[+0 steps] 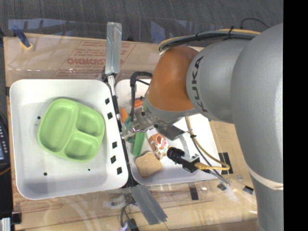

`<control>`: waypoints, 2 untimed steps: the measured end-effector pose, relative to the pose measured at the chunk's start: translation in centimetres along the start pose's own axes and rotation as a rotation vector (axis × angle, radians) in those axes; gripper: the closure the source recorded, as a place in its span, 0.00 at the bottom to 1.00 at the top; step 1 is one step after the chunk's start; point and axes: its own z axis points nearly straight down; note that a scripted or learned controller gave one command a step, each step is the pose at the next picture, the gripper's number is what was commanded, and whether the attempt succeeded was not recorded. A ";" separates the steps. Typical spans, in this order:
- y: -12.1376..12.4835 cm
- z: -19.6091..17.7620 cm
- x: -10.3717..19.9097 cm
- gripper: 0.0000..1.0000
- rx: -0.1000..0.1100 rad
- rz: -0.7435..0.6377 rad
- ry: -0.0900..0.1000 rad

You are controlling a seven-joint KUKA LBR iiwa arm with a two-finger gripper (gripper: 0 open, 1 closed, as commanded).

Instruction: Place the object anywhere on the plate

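Camera view: gripper point(131, 128) down at right bin's point(204, 174) left wall; I cannot tell its state. Green item point(139, 143) just beneath it, bread point(148, 165) below, packet point(159, 146) beside. Plate point(71, 129) lies well left in bin 1 point(24, 129). I'd confirm grasp, lift clear of the divider, then traverse.

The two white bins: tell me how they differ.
The left bin holds one green divided plate; the right bin holds several small things, among them a tan bread-like piece and a green stick. The left bin lies in open view; the arm hangs over much of the right bin. Both are shallow and white, side by side.
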 end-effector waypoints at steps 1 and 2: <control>4.9 0.0 6.2 1.00 -0.004 -0.162 -0.002; -3.7 0.3 -0.1 1.00 -0.002 -0.179 -0.001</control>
